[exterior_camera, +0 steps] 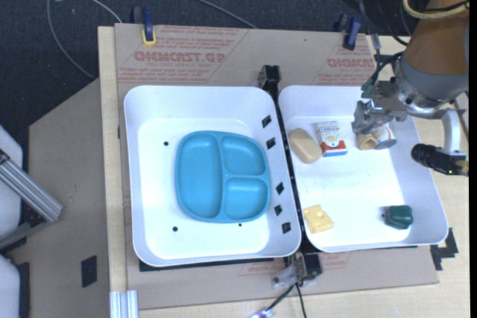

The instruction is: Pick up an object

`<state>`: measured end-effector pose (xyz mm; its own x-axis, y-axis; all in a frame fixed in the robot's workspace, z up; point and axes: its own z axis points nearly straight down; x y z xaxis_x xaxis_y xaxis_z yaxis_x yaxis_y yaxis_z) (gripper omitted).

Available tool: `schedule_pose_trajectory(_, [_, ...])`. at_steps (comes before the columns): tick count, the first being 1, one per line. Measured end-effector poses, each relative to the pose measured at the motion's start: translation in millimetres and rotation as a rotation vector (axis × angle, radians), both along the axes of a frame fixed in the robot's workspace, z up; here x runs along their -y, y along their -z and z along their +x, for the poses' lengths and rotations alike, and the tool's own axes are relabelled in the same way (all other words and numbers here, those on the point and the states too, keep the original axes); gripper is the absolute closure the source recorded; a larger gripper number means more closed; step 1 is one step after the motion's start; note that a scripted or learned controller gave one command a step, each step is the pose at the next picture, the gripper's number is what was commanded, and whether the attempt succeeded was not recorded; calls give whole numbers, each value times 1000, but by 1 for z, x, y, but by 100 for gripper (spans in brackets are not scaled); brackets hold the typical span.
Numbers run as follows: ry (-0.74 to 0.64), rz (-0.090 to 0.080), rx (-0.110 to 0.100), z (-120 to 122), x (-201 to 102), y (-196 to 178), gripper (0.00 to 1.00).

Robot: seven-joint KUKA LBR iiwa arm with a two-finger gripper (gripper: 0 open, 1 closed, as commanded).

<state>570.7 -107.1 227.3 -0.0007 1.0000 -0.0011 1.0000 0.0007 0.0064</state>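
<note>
The end effector [370,123] hangs over a small tan round object [372,139] in the right white bin [417,227]. I cannot tell its state. A red-and-white carton [330,138] lies just left.

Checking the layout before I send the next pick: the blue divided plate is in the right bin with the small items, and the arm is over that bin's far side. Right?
Not quite. In the camera view the blue divided plate lies alone in the left bin. The small items are in the right bin, and the arm's end effector is over that bin's far side.
</note>
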Motion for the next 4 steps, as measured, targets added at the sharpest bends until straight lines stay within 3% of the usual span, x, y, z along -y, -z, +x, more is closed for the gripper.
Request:
schedule_pose_trajectory(1, [-1, 0, 2, 1, -2, -65, 100])
schedule_pose_trajectory(3, [-5, 5, -11, -8, -103, -28, 100])
schedule_pose_trajectory(4, [-6, 5, -9, -15, -158, -30, 100])
